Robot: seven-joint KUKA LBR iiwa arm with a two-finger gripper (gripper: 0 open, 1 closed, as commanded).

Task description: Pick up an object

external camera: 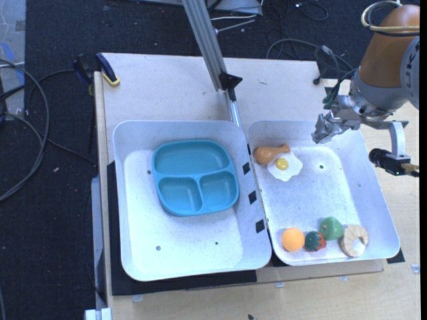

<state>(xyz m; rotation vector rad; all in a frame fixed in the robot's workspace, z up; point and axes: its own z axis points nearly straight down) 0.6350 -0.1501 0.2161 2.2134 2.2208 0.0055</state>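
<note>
Two white bins [133,205] sit side by side on a pale table [167,85] over dark floor strewn with cables. One blue divided plate [195,177] lies in the nine-o'clock bin; the three-o'clock bin holds six toys: drumstick [269,154], fried egg [284,167], orange [292,239], strawberry [314,241], green piece [329,227], wooden slice [353,240]. One hand [322,133] hovers at that bin's twelve-o'clock rim; whether open or closed, I cannot tell.

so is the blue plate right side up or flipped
Right side up: the blue plate lies flat in the left bin, its three compartments facing up with nothing in them.
</note>
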